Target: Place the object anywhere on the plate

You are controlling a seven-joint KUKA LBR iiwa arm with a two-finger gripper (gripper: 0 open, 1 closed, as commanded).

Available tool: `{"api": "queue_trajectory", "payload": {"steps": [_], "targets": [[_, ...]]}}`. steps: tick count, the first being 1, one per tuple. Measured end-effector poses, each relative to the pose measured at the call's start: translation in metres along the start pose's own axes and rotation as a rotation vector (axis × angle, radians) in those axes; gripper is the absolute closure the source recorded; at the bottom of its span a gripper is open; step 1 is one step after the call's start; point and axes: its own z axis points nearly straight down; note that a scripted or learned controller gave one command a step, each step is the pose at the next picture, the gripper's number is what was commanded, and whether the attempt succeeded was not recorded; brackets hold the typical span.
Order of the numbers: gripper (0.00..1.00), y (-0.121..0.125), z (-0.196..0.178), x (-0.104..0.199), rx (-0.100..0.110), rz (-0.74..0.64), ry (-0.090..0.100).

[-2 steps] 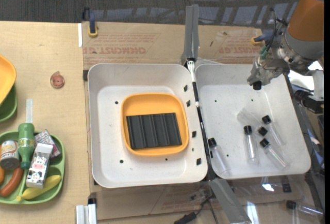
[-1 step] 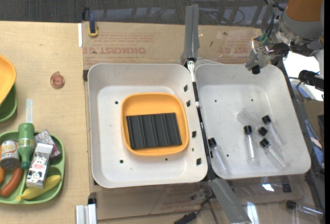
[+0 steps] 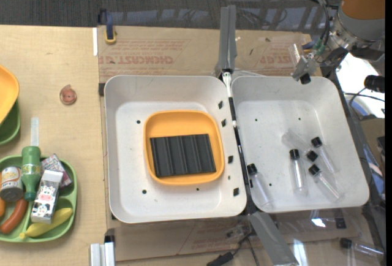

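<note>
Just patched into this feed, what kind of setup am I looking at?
Most likely a robot lab test bench: two white bins side by side on cardboard, a yellow plate in the left one, capped clear tubes in the right, and toy food alongside.

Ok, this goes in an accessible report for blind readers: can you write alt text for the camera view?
Two shallow white bins sit side by side: the left bin holds an orange plate with a dark ridged block on it, the right bin several clear tubes with black caps. The gripper hangs above the right bin's far corner. A green tray of toy food sits at the left.
</note>
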Motion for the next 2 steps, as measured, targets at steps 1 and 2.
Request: {"api": "queue_trajectory", "payload": {"steps": [1,2], "targets": [[1.00,-0.001,0.030,-0.001,0.001,-0.119,0.002],[1.00,-0.032,-0.022,-0.074,-0.002,-0.169,-0.001]]}}
